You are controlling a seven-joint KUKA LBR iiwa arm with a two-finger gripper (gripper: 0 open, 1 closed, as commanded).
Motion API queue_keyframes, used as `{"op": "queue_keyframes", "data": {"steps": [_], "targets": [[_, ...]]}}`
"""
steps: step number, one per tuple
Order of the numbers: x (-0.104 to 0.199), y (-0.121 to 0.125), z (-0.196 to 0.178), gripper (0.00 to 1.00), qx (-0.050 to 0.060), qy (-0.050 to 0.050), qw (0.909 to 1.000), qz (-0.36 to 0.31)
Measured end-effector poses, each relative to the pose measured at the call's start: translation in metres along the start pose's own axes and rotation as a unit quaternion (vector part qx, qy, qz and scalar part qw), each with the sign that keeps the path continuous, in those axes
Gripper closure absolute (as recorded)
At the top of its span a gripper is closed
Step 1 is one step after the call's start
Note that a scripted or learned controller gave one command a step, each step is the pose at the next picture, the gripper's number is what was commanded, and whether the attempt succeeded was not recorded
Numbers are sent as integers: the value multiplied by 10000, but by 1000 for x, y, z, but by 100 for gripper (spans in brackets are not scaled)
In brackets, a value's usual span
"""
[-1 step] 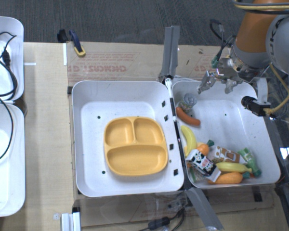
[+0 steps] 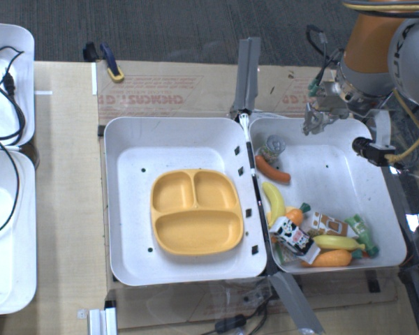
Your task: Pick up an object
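My gripper [image 2: 313, 124] hangs over the far left corner of the right bin [image 2: 349, 169], above bare white floor, with nothing under it. Nearest to it are a small clear cup [image 2: 275, 146] and an orange-red sausage [image 2: 272, 170], both to its lower left by the bin's left wall. A yellow banana [image 2: 273, 201] lies further toward the front. At the bin's front edge sit a cow-patterned carton [image 2: 291, 234], a small orange [image 2: 294, 217], a brown box [image 2: 328, 224], a second banana [image 2: 337, 243], a carrot [image 2: 328, 258] and a green item [image 2: 359, 227].
The left bin [image 2: 126, 187] holds a yellow divided plate [image 2: 195, 211]. A grey post [image 2: 248, 75] stands behind the wall between the bins. The arm's orange band [image 2: 377, 26] and cables rise at the upper right. White trays [image 2: 3, 152] with black cable sit far left.
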State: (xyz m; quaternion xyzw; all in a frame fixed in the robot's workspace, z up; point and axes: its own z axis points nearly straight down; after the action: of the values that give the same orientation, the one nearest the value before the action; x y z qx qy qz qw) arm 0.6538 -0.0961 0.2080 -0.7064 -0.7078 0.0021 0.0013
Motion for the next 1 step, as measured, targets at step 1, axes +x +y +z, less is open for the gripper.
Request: {"op": "queue_keyframes", "data": {"steps": [1], "targets": [[0,0,0,0,1,-1,10000,1]]}}
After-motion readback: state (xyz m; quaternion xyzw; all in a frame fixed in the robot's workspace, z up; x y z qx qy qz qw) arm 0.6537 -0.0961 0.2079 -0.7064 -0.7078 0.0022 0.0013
